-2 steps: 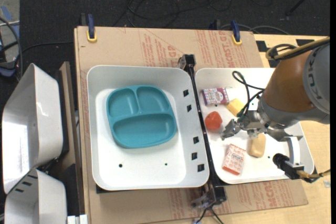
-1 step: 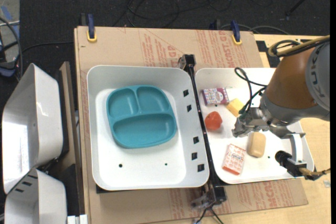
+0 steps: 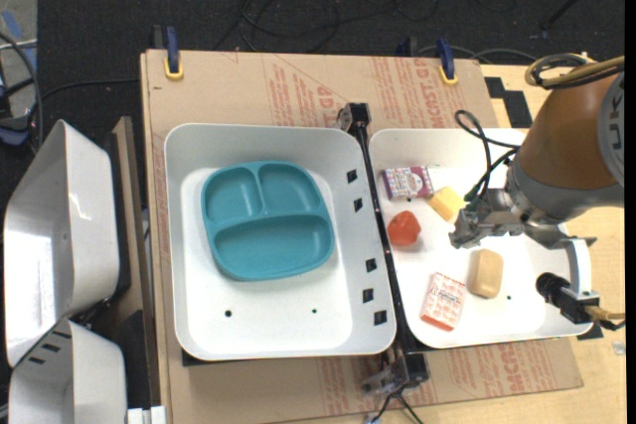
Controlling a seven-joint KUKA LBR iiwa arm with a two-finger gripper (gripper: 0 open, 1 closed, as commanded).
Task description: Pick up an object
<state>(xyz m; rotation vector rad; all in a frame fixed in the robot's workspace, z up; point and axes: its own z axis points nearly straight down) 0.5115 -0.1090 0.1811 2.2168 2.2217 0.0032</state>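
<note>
The right bin (image 3: 517, 328) holds several small objects: a purple and white packet (image 3: 407, 181), a yellow block (image 3: 446, 204), a red round object (image 3: 403, 229), a tan bread-like piece (image 3: 486, 273) and a red and white packet (image 3: 443, 301). My gripper (image 3: 471, 231) hangs over the right bin, between the yellow block and the tan piece, just above the tan piece's top edge. Its dark fingers point down and left. I see nothing between them.
The left bin (image 3: 189, 313) holds a teal divided plate (image 3: 266, 219). A black divider (image 3: 376, 233) runs between the bins. The arm's orange and grey body (image 3: 576, 154) covers the right bin's far right side. White tubs (image 3: 50, 243) stand off the bench's left.
</note>
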